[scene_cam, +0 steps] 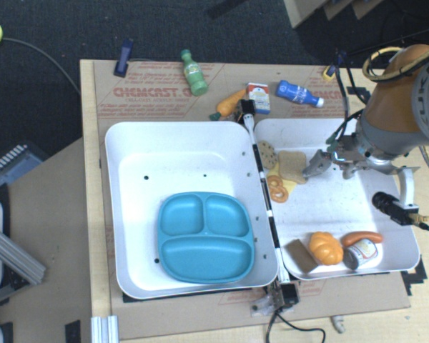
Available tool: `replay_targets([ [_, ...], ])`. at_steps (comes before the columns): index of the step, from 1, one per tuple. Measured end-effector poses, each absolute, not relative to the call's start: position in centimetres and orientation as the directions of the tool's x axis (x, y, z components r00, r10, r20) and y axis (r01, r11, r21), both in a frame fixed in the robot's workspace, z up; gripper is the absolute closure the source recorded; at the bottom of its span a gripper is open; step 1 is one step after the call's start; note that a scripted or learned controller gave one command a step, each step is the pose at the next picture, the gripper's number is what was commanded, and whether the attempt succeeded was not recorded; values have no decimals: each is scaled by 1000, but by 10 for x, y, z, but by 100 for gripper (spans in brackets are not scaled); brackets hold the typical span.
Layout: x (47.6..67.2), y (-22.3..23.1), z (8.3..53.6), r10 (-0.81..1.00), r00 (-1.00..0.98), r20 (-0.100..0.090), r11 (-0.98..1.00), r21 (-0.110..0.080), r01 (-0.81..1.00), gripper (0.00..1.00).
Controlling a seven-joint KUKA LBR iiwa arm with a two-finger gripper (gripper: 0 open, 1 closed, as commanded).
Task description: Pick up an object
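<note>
The right bin holds a tan bread slice, a cookie and orange pretzel rings by its left wall. An orange fruit, a hot dog, a small can and a brown block lie at its front. My gripper hangs low over the upper middle of this bin, just right of the bread slice. Its fingers are spread, so it is open with nothing between them. The grey arm with its orange band comes in from the right.
The left bin bears a blue divided plate. On the board behind the bins lie a green bottle, a blue bottle, a small carton, a carrot and a blue object.
</note>
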State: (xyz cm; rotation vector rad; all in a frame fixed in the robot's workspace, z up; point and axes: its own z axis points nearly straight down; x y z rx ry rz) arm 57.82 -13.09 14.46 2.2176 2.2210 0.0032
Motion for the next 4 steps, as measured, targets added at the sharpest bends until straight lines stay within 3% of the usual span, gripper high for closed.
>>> replay_targets([
  [1, 637, -97, 91, 1000, 0, -1, 0, 1, 1000, 0],
  [2, 634, -103, 85, 1000, -1, 0, 1, -2, 1000, 0],
  [3, 635, -103, 95, 1000, -2, -1, 2, 1, 1000, 100],
  [4, 600, -38, 186, 1000, -3, 1, 3, 5, 1000, 100],
])
